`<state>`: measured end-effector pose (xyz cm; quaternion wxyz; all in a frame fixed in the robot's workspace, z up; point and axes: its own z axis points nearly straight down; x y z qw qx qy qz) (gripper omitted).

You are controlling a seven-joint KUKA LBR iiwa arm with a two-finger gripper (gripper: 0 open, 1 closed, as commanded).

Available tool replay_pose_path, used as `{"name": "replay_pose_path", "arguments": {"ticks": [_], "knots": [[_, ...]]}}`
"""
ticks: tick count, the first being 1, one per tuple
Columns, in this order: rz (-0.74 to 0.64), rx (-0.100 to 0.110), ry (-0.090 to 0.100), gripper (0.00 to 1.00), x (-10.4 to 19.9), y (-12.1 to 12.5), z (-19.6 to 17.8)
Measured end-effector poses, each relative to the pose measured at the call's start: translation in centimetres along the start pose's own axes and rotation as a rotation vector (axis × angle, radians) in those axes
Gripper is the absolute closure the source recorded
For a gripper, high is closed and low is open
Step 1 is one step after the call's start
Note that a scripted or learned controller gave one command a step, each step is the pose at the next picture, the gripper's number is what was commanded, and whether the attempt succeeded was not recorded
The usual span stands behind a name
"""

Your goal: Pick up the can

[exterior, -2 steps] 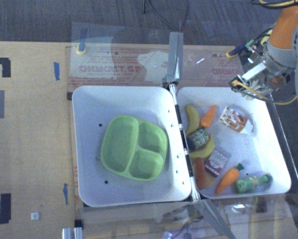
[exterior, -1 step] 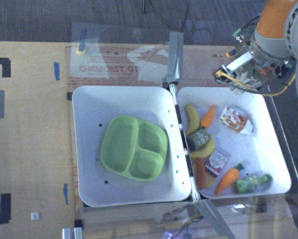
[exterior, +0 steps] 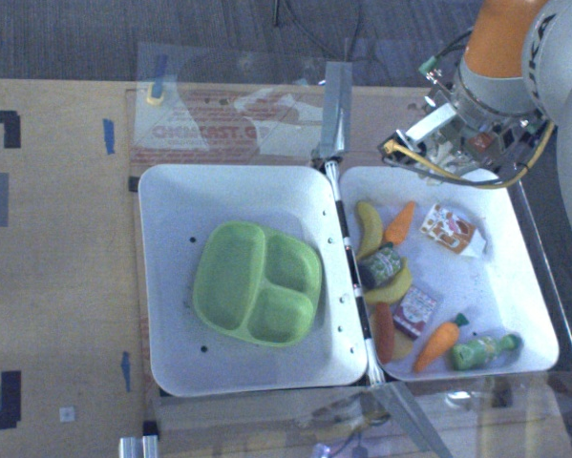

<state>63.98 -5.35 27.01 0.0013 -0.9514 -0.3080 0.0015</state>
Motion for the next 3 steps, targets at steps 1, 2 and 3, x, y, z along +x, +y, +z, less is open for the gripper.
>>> {"name": "replay_pose_path", "arguments": {"ticks": [1, 2, 3], "knots": [[0.081, -0.003, 0.001, 1.0, -2.9, 4.8, -16.0], [0.11, 0.0, -0.001, 1.0, 0.3, -1.7, -16.5], [0.138, -0.002, 0.004, 1.0, 4.3, -6.5, -16.5]]}}
